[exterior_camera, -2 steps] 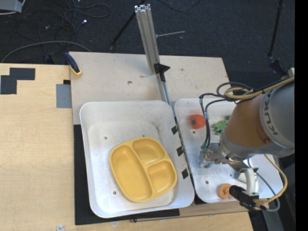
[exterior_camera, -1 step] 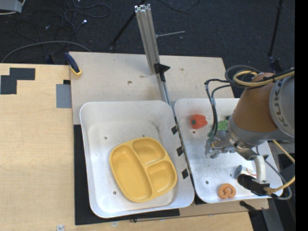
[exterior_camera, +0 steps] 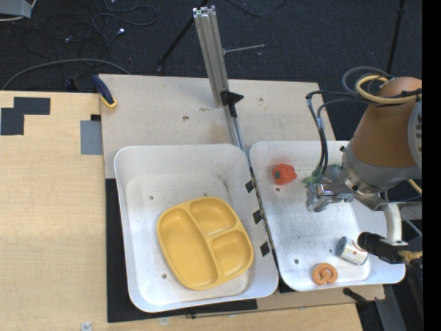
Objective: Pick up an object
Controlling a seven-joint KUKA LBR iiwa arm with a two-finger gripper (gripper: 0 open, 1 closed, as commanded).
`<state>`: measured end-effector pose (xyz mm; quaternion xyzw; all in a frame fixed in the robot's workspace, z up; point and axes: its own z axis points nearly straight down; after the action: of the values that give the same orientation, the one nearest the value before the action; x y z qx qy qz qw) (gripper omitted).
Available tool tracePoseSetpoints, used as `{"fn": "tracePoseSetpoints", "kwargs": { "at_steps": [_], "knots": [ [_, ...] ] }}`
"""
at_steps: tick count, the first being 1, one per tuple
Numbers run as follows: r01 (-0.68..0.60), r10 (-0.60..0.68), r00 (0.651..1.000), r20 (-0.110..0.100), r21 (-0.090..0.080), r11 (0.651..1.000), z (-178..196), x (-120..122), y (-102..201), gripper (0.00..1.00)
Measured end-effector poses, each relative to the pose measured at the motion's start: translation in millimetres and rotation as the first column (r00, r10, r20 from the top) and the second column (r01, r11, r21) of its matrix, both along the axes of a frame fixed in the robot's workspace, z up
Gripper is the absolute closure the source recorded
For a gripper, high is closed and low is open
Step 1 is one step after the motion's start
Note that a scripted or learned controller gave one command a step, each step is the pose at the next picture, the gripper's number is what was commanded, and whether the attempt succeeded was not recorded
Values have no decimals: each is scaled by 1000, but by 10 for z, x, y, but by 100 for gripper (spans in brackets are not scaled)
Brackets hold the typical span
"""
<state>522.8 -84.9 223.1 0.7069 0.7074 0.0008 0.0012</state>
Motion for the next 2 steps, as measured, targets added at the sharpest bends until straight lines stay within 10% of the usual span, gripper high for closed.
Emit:
{"fn": "tracePoseSetpoints", "kwargs": {
  "at_steps": [2],
  "knots": [
    [-3,3,1000,-6,2,1000,165,9,506,100]
  ]
}}
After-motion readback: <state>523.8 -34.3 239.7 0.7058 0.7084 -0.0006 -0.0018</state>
